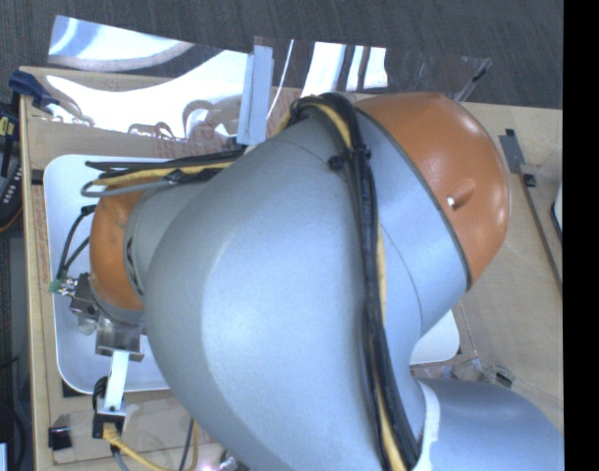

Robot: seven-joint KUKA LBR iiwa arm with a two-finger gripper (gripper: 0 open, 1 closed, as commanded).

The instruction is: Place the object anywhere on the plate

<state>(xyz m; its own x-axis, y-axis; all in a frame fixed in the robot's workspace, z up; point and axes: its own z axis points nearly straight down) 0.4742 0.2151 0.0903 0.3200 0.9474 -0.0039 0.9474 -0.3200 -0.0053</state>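
My grey arm (280, 302) covers most of the scene, with the orange band (447, 184) up at the right and black and yellow cables (363, 224) running along the casing. It leans over the left white bin (59, 263), whose rim shows at the left. My hand sits somewhere near the lower left, by the wrist hardware (108, 332); I cannot tell its state. The object and plate are hidden beneath me on the tabletop (520, 263).
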